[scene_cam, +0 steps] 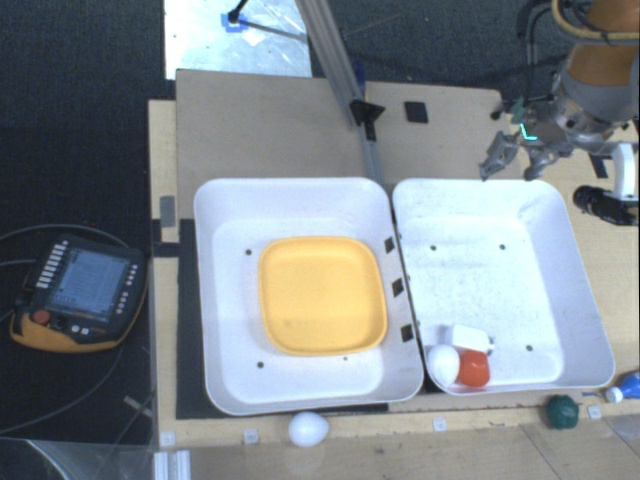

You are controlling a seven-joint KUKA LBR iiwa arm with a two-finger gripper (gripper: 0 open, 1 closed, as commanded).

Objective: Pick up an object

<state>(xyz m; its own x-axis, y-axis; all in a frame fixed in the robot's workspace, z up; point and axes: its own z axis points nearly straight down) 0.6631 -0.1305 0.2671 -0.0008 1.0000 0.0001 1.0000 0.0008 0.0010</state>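
A plain yellow plate [323, 295] is seen in a white bin [225, 268]. In the second white bin [560, 268], faintly speckled, an orange-red ball [473, 369] and a white egg [442, 361] are seen. Another white egg [308, 429] and a dark green ball [561, 411] are seen on the tan bench [450, 138].

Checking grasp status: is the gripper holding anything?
No. The gripper hangs open above the right bin's far rim, nothing between its fingers.

Yellow square plate [323, 295] flat in left bin — small items [461, 358] in right bin's near corner.
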